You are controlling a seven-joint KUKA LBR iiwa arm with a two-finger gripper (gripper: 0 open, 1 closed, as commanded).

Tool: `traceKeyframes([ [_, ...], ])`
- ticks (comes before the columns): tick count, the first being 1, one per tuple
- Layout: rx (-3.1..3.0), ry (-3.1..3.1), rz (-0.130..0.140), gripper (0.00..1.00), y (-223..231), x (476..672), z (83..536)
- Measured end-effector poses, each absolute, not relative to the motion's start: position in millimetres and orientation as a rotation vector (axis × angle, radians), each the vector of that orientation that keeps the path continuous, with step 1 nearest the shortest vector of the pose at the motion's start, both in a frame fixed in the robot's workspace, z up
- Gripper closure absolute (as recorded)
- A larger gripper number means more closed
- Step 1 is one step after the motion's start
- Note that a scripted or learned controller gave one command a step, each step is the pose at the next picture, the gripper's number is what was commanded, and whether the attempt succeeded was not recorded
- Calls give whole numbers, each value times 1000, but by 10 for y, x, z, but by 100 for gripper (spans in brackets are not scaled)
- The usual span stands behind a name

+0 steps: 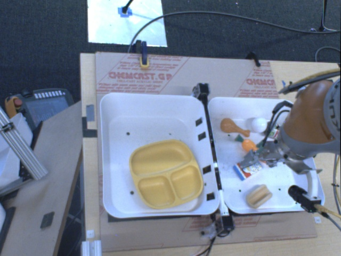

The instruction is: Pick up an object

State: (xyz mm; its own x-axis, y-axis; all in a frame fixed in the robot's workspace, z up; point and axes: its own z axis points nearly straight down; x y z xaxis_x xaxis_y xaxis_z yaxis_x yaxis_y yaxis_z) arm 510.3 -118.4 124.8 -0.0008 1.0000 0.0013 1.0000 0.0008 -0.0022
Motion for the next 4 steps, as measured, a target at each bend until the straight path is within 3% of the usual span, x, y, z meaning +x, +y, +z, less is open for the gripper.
traceKeyframes([
  [1, -2221, -2224, -2, 100, -1190, 5115, 1374],
  [2, -2221, -2230, -6, 100, -1179, 5088, 2003],
  [3, -2220, -2230, -5, 100, -1182, 5106, 2318],
  [4, -2212, -2232, -3, 100, -660, 5274, 2209],
])
